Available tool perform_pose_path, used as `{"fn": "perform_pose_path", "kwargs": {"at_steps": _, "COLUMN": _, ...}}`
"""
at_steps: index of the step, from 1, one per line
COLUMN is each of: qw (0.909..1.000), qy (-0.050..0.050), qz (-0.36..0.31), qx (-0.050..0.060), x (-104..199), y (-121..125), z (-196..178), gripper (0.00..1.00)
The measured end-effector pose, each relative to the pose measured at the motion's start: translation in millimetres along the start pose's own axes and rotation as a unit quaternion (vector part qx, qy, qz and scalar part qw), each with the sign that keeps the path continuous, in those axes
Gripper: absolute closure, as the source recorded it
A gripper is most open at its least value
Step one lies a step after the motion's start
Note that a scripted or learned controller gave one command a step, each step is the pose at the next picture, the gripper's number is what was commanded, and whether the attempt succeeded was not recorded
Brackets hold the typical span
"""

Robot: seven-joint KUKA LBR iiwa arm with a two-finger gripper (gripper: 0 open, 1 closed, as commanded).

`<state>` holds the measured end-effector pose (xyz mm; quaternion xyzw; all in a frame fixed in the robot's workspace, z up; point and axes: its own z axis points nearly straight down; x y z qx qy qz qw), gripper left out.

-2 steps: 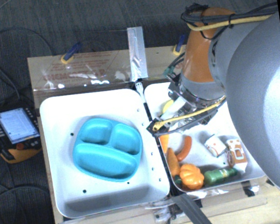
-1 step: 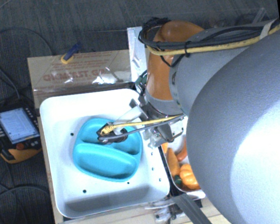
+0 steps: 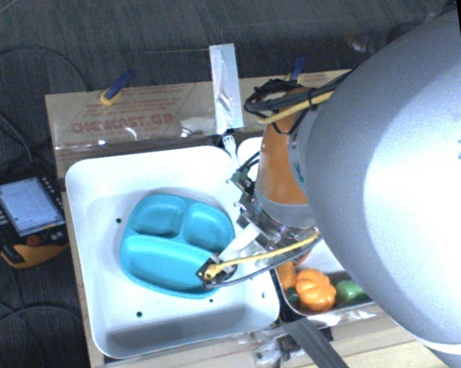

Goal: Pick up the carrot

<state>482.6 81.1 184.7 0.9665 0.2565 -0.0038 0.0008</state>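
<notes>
— Nearest us, in the right bin (image 3: 334,317), what's orange?

— Two things. A round, lobed orange piece (image 3: 315,290) with a green piece (image 3: 350,292) touching it, and just behind them an orange sliver (image 3: 287,276) tucked under the arm (image 3: 403,197). I take the sliver for the carrot, but most of it is hidden, so I won't swear to it.

— And the gripper (image 3: 211,273)?

— Over the other side, in the left bin (image 3: 93,266), its tip at the near edge of the blue plate (image 3: 165,231). Open or closed, I can't tell from here. Nothing orange is at its tip.

— So what could go wrong?

— Plenty, I'd say. It's in the wrong bin, so closing there would catch the plate rim or nothing. Lifting might tip or drag the plate. Coming back across, it has to clear the wall between the bins; too low and it could knock it.

— And once it's over the carrot?

— The round piece sits just beside it. A loose aim could grab that instead, or shove the carrot further under.
</notes>
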Motion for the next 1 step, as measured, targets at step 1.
{"fn": "perform_pose_path", "kwargs": {"at_steps": 1, "qw": 0.9998, "qy": 0.001, "qz": -0.018, "qx": -0.001, "x": -9.7, "y": 18.2, "z": -59.6, "gripper": 1.0}}
